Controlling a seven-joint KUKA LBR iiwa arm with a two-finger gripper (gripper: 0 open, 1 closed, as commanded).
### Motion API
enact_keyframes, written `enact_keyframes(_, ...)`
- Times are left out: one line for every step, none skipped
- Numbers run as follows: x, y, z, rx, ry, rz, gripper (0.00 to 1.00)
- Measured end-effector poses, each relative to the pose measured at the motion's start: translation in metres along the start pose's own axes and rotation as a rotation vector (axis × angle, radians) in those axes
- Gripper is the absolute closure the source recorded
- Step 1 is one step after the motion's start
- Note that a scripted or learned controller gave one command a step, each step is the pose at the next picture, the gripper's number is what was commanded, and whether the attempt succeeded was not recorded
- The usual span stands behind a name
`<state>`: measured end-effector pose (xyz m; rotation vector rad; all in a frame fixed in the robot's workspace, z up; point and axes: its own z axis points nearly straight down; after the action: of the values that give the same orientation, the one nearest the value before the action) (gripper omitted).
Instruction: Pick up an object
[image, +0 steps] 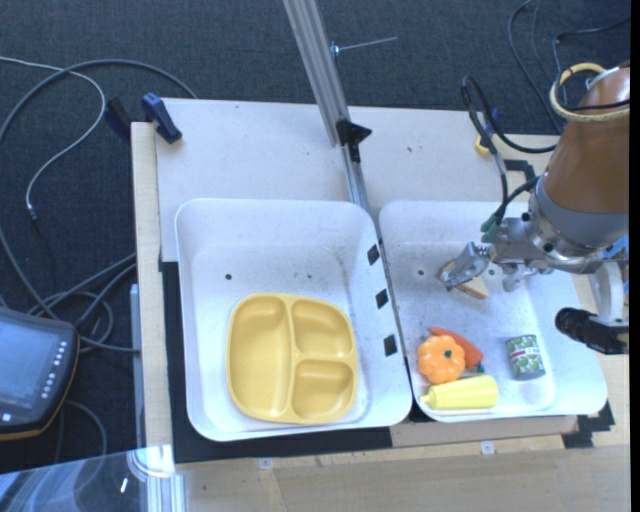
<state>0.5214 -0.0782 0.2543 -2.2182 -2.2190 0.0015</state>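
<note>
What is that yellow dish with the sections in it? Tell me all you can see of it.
The yellow tray is a rounded, plastic-looking dish moulded into three compartments: one long at the left, two smaller at the right. It lies flat, right way up, on the floor of the left bin, toward its near edge. No object sits in its compartments, and the end effector is over the other bin.

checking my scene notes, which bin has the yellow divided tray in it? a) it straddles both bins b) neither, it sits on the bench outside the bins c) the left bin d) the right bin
c: the yellow divided tray lies flat inside the left bin, while the right bin holds the small items such as the orange pumpkin and the green can.
</note>
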Motion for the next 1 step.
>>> enact_keyframes(-0.0002, 0.0, 0.0, -0.001, 0.0, 0.001, 0.0)
